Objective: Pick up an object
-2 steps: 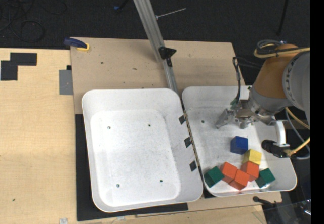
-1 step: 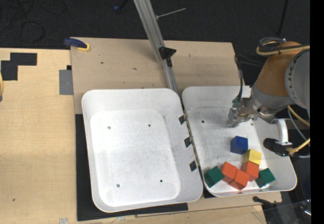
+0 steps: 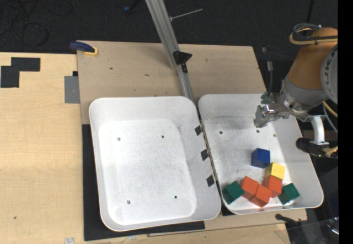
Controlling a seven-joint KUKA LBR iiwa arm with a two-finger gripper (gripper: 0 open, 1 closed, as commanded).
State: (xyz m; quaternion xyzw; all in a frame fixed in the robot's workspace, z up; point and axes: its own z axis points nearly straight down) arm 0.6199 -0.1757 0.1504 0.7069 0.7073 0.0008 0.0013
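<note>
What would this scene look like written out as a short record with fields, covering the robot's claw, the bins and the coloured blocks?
arm: grey with an orange band, reaching in from the right
claw: above the right bin's far half, apart from the blocks
right bin: holds all the blocks, clustered at its near end
blue block: farthest in the cluster, nearest the claw
yellow block: just right of the blue one
orange blocks: middle of the cluster, touching
green blocks: one at each end of the cluster
left bin: white, beside the right bin

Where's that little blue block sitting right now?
The blue block lies in the right bin, toward its near right part, just above the yellow block and the cluster of orange and green blocks, below the tool.
</note>
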